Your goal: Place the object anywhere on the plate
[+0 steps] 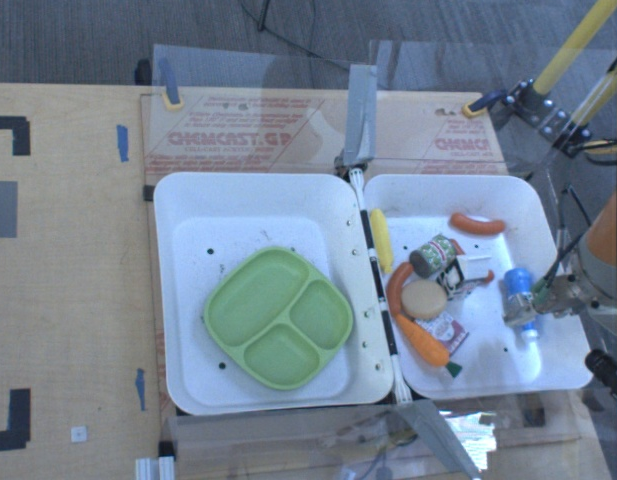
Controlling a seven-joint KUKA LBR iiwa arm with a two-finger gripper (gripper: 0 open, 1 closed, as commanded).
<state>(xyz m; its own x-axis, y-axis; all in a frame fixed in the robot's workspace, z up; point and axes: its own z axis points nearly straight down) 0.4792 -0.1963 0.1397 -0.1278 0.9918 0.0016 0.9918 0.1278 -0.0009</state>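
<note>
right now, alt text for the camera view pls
A green divided plate sits in the left white bin; the right bin holds a carrot, corn, sausages, a can and a blue bottle, where the arm's claw is.

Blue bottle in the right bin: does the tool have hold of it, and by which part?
Cannot be told. The tool sits right beside the blue bottle, against its side, but the view is too small to show a grip.

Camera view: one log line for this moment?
hand: right bin, at blue bottle, grip unclear | green plate: left bin, bare | step: placing not done
</note>
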